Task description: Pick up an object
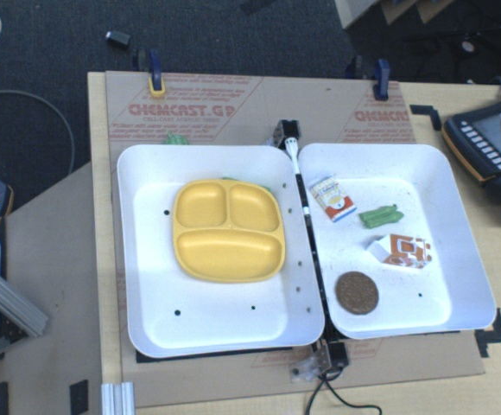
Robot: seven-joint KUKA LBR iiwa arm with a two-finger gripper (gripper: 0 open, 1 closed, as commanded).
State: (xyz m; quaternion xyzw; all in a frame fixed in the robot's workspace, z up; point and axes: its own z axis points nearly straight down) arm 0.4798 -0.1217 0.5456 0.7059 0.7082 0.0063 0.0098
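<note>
Nearest the front edge of the right bin (458, 232), a brown disc (357, 291) is seen lying flat. Just behind it, toward the right wall, an orange-and-white packet (403, 251) is found, then a green piece (378, 216) mid-bin, and a small red-and-white carton (332, 199) toward the back left corner. In the left bin (147, 258), a yellow divided plate (229, 229) is set centrally. How the gripper stands cannot be told from this moment. Nothing has been lifted yet, it is judged. Trouble is expected from the disc: being so flat, it could be slid rather than gripped. The packet and green piece are set close, so one could be nudged while the other is attempted.
</note>
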